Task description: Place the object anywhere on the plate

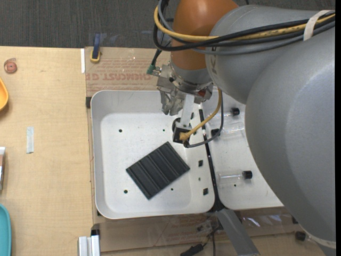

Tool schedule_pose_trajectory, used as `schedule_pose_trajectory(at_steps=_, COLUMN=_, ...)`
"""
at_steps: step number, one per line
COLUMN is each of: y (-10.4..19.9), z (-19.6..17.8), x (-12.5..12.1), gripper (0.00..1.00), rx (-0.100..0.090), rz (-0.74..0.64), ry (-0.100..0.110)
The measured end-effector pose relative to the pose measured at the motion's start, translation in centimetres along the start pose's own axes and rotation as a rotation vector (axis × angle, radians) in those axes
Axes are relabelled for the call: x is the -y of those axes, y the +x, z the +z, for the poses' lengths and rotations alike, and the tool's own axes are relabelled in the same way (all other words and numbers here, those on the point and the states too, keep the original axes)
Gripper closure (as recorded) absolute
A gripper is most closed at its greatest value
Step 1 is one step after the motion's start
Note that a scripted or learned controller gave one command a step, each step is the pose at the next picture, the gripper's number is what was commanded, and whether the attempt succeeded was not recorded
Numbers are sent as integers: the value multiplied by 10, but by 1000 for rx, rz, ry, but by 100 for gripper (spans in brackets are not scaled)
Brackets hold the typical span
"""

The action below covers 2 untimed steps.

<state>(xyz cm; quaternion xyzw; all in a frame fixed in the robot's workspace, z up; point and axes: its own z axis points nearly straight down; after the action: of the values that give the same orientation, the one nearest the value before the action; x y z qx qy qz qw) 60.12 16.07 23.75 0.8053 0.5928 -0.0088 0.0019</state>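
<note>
The black ribbed slab (157, 169) lies flat on the floor of the left bin (94, 143), in the lower middle of the bin and nearer its right wall than its left. It is turned diagonally to the bin walls, with one corner pointing toward the near rim and the opposite corner pointing up toward the arm. Its grooves run along its longer side. I see nothing resting on the slab and nothing touching its edges; white bin floor shows all around it. The gripper (169, 104) hangs over the upper right part of the same bin, beyond the slab's upper corner and clear of it. I cannot tell from this view whether the gripper is released or clenched, and I see nothing held in it. Above the gripper, the orange band (202, 15) and the grey arm (287, 116) cover most of the right bin (256, 193), of which a near portion shows. Two small black pieces (246, 175) stand on the visible floor of that right bin. Both bins sit on a sheet of cardboard (125, 71) with red print. To the left lies the wooden bench (48, 159), bearing a small pale strip (30, 140).
</note>
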Motion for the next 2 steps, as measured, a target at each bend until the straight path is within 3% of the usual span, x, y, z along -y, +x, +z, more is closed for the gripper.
schedule_pose_trajectory(at_steps=1, y=0, z=0, x=0, gripper=0, rx=0, rz=0, ry=0)
schedule_pose_trajectory(at_steps=2, y=-1, z=-7, x=0, gripper=100, rx=4, rz=0, ry=2)
